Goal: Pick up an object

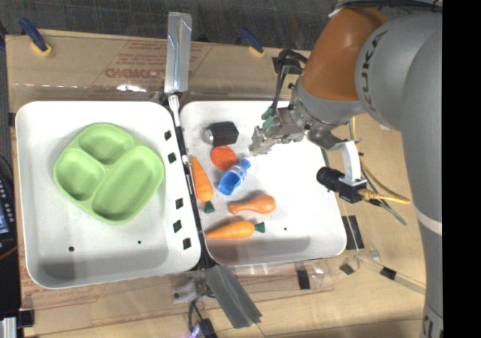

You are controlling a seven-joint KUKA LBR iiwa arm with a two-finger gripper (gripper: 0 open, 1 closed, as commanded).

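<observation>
Green plate (110,171), blue bottle (234,176)

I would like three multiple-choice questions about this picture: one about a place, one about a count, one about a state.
1. Where does the green divided plate lie?
A. in the left bin
B. in the right bin
C. on the bench outside the bins

2. How many carrots lie in the right bin?
A. one
B. two
C. four

3. How is the blue bottle resting?
A. standing upright
B. lying on its side
C. held by the gripper

Answers:
1 A, the plate sits inside the left bin.
2 B, one carrot lies by the divider, another near the front wall.
3 B, it lies flat beside the orange ball, apart from the gripper.
</observation>
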